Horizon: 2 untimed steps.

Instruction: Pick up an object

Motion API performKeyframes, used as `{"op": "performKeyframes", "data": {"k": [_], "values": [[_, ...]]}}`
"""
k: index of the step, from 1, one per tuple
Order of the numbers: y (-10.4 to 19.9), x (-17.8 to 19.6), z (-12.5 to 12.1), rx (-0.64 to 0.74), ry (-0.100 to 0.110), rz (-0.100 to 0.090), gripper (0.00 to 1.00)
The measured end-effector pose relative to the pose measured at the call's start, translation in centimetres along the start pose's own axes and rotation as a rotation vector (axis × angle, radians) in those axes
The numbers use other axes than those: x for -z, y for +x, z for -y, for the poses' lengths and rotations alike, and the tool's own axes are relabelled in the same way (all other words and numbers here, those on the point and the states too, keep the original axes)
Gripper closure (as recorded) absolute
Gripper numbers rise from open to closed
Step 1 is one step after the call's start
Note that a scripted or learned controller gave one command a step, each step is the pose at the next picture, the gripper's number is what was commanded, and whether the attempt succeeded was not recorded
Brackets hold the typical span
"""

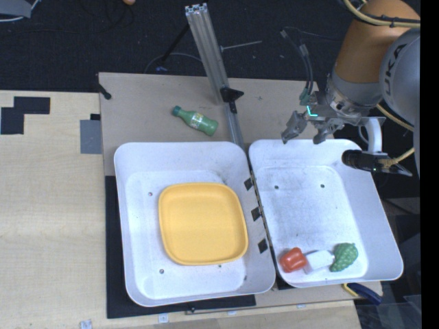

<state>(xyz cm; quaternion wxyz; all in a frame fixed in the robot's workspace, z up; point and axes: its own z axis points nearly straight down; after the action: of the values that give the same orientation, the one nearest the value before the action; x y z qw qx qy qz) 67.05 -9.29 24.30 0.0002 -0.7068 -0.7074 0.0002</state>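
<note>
My gripper (306,132) hangs over the back edge of the right bin (322,204), its two dark fingers spread apart with nothing between them. Far from it, at that bin's front edge, lie a red pepper-like toy (293,259), a small white block (319,260) and a green bumpy toy (344,256), side by side and touching. A yellow square plate (203,222) lies flat in the left bin (137,184).
A green bottle (195,120) lies on its side on the bench behind the left bin. A slanted metal rail (214,60) rises behind the gap between the bins. Black clips (255,211) sit along the bins' shared edge.
</note>
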Motion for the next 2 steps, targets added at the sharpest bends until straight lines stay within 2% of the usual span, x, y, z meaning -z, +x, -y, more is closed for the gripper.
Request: {"op": "performKeyframes", "data": {"k": [1, 2], "values": [[0.0, 0.0, 0.0, 0.000, 0.000, 0.000, 0.00], [0.6, -4.6, 0.5, -0.001, 0.003, 0.000, 0.00]]}}
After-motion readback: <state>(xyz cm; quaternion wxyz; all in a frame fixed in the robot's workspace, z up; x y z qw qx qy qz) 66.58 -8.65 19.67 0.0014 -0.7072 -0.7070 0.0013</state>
